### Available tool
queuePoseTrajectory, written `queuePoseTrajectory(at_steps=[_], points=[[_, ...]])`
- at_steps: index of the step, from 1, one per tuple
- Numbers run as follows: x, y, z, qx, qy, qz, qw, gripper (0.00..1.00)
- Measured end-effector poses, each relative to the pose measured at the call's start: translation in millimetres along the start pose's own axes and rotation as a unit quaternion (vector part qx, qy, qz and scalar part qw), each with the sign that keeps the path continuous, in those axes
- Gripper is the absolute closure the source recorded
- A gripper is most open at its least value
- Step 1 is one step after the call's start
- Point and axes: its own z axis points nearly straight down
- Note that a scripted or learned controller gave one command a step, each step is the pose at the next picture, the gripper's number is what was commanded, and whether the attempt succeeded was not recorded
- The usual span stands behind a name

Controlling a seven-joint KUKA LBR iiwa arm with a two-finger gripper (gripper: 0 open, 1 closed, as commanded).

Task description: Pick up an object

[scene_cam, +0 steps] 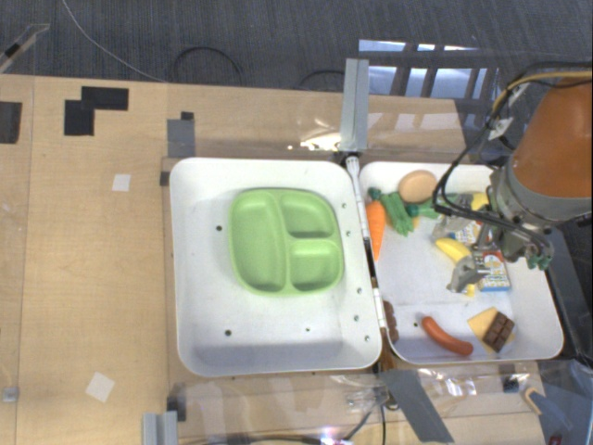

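My gripper [471, 269] hangs low over the middle of the right bin [412, 286], with the grey and orange arm [556, 146] above it at the right edge. A yellow banana [451, 247] lies just to its left. A small blue and white box [497, 277] lies just to its right, and a bit of yellow shows under its tip. Farther off in the same bin are a tan egg [417, 185], an orange carrot [375, 225], a green leafy toy [400, 211], a red sausage [447, 335], a cheese wedge [481, 322] and a chocolate piece [499, 331].
The left bin [204, 323] holds a green divided plate [283, 239]. A raised rim [366, 248] separates the two bins. A small brown item [390, 321] sits against the right bin's left wall. Black cables [463, 170] loop from the arm over the bin's back.
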Motion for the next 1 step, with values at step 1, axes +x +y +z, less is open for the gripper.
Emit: queuePoseTrajectory(at_steps=[1], points=[[-20.1, 2.2, 136.9, 0.000, -0.003, 0.028, 0.9996, 0.00]])
